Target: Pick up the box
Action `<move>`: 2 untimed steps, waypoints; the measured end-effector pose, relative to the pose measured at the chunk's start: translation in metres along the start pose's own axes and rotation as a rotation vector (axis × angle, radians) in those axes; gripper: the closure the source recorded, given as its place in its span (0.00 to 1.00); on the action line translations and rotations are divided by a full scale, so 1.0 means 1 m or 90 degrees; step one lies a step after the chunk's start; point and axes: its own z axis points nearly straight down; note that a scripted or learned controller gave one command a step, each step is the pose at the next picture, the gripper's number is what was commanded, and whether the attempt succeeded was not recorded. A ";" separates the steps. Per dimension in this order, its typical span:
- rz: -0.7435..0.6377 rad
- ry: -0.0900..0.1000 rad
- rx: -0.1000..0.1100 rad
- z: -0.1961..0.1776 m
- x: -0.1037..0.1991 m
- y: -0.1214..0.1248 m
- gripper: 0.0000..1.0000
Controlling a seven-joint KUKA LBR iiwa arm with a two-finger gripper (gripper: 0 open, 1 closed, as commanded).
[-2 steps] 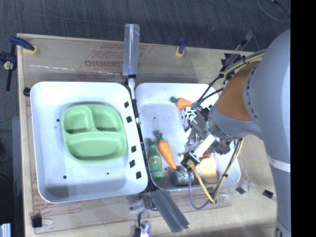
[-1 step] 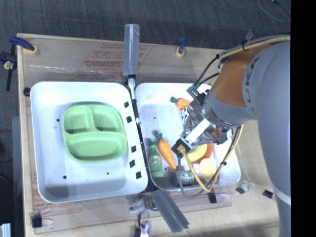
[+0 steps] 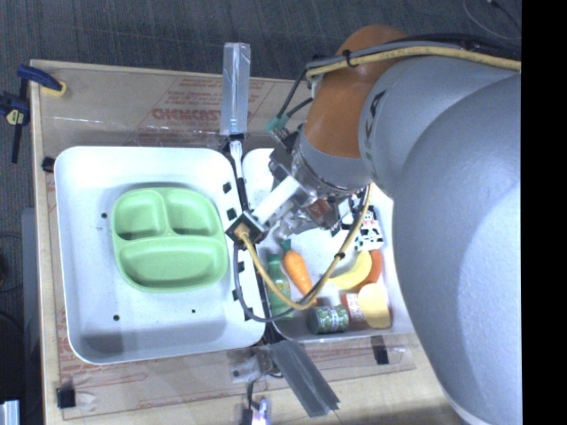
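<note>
The gripper [image 3: 297, 218] hung low in the right bin [image 3: 257, 168]; whether it was open or closed could not be told. The box [image 3: 372, 230], white with black marks, lay near its right side, partly under the arm. Its print was too small to read.

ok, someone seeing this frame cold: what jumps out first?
The big grey arm with its orange band fills the right side, reaching down over the right bin. Next is the green divided tray, alone in the left bin. Then the clutter below the wrist in the right bin: a carrot, a banana and a small can.
</note>
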 end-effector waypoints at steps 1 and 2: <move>-0.040 -0.001 0.000 0.041 0.008 -0.035 1.00; 0.003 -0.002 0.000 0.032 0.078 -0.055 1.00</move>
